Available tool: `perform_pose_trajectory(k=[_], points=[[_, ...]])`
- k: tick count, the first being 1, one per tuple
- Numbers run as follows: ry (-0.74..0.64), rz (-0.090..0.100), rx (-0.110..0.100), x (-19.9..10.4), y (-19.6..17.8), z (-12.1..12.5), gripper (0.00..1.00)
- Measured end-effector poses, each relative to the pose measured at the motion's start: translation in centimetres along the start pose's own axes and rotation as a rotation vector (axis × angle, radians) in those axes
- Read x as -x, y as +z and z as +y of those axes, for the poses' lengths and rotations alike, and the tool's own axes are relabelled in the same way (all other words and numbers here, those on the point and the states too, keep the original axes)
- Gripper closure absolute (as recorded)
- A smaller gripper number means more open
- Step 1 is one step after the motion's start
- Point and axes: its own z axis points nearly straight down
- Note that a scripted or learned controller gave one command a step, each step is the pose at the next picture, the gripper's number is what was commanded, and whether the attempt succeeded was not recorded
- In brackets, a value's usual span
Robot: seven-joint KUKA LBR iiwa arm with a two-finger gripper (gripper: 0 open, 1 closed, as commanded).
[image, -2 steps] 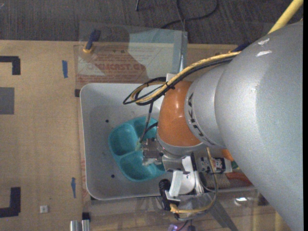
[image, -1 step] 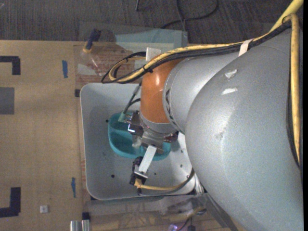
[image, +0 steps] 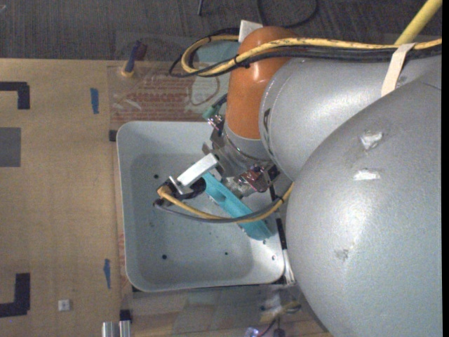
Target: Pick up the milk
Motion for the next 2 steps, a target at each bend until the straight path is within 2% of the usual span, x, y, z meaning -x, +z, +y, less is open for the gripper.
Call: perform_pose_trajectory(k=[1,2], points=[[0.0,0.004,0.0,-0.1,-0.2,0.0,0.0],[0.287,0.009,0.004,1.5,-17.1,0.0,0.0]])
